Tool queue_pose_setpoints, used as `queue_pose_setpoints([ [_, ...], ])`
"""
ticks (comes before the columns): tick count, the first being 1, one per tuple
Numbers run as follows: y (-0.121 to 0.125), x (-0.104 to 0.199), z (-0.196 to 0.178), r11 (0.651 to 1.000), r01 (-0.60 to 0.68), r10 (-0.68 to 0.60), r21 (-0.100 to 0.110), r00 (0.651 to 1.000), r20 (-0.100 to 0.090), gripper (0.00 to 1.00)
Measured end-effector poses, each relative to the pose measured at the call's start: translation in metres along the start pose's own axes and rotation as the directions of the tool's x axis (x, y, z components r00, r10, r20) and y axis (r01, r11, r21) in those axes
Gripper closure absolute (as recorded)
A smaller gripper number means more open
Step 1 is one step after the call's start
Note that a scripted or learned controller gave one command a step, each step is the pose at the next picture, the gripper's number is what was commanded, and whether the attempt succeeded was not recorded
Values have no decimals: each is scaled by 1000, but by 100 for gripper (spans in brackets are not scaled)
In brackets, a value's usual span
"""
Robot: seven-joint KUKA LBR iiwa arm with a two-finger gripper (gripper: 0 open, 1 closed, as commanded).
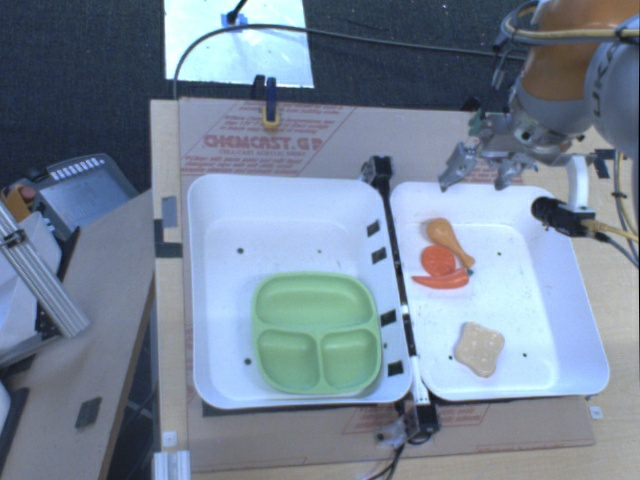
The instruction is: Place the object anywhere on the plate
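Above right bin's [560, 258] far rim: fingers [484, 172] spread, holding nothing; green plate [316, 333] left.

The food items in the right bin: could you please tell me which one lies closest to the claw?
The orange drumstick, at the top of the cluster, lies closest to the claw. The red tomato slice and chili sit below it; the toast is farthest.

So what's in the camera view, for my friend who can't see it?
A grey and orange robot arm's gripper hangs above the back edge of the right bin, holding nothing. That bin holds a drumstick, a tomato slice, a red chili and a cracker. The left bin holds a green plate.
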State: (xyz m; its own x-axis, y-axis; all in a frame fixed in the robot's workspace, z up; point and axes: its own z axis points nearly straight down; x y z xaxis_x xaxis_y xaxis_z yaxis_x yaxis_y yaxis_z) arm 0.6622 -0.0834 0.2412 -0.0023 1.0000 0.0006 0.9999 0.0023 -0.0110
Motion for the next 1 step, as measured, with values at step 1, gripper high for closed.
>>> queue_pose_setpoints([
  [1,2,0,-5,1000,1,-1,-8,1000,1,0],
])
